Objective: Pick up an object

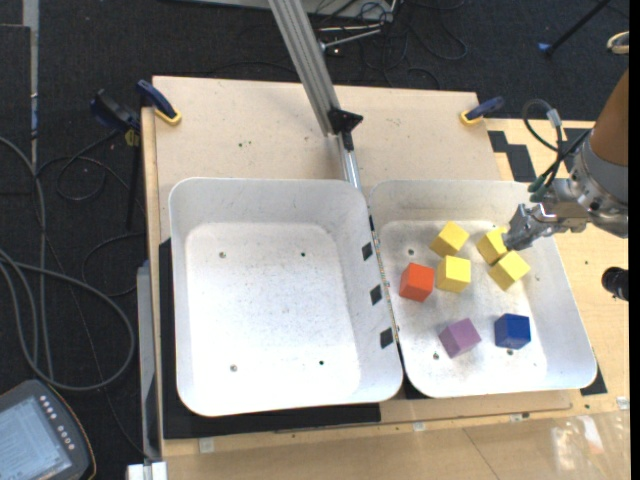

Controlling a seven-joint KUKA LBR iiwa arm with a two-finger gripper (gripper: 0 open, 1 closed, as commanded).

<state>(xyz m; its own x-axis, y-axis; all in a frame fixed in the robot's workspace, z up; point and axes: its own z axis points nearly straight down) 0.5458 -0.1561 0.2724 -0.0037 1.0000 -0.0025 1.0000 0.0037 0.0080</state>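
Note:
Several small blocks lie in the right bin [560, 363]. A yellow block [450, 238] sits at the back, another yellow block [454, 273] just in front of it, and an orange-red block [417, 282] to their left. A purple block [460, 337] and a blue block [512, 331] lie nearer the front. Two more yellow blocks [490, 245] [510, 268] sit at the right side. My gripper [521, 230] hangs low over that right-hand pair, close to the upper one. The arm enters from the right edge.
The left bin [200, 208] stands beside the right one, their walls meeting in the middle. A slanted metal pole [305, 53] crosses the back of the bench. Clamps [160, 103] [482, 110] sit at the board's back corners.

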